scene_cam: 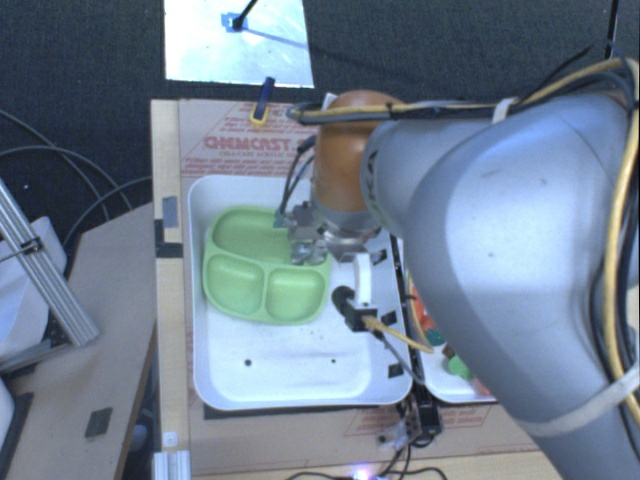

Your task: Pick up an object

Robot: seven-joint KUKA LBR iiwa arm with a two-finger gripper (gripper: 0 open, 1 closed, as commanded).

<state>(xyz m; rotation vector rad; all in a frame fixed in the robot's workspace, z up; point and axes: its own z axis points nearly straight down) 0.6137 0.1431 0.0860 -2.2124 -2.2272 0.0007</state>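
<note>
A light green divided plate with three compartments lies in the upper part of the left white bin. The arm comes in from the right, its orange band above the wrist. My gripper hangs over the plate's right rim, near the edge between the upper and lower right compartments. Its fingers are hidden under the wrist. Small red, orange and green objects peek out from under the arm in the right bin.
Black and yellow cables trail from the wrist over the divider between the bins. A brown cardboard sheet lies behind the bins with a blue and yellow tool on it. The big grey arm covers most of the right bin.
</note>
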